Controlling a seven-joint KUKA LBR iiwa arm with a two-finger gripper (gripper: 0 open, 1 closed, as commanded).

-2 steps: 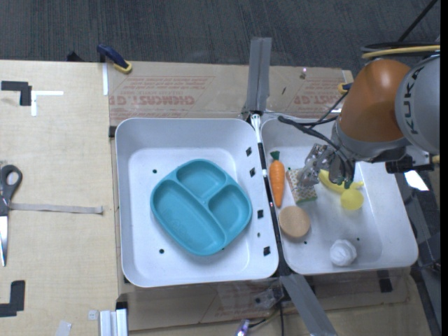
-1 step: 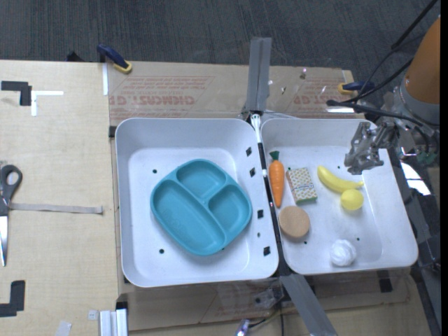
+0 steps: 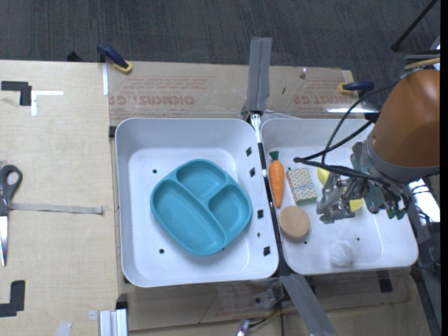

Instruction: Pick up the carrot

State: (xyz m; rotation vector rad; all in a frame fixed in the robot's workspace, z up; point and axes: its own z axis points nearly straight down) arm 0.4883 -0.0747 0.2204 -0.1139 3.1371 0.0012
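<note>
So the metal two-finger claw is hanging low over the right-hand shallow white bin, roughly in the middle of it. Honestly can't tell how far apart it's spread, it's just a tangle of grey metal and black cables from where I'm standing, and I can't make out anything caught in it. Above it is the arm's fat orange band, reaching in from the right.

Using that claw as the reference: there's something yellow poking out just behind it, partly hidden, can't say what it is. Just to the left of the claw sits a small speckled box with a green edge, and left of that again is the little orange carrot with a green top, lying lengthwise right along the bin's left wall, well clear of the claw. In front of and left of the claw is a round tan disc, looks like cork or a cookie. Directly nearer to me from the claw there's a small white lumpy thing, hard to see against the bin.

Way off to the left of the claw, the other white bin holds a teal plastic plate with three compartments. Further left still, a pair of scissors lies on the wooden bench.
</note>
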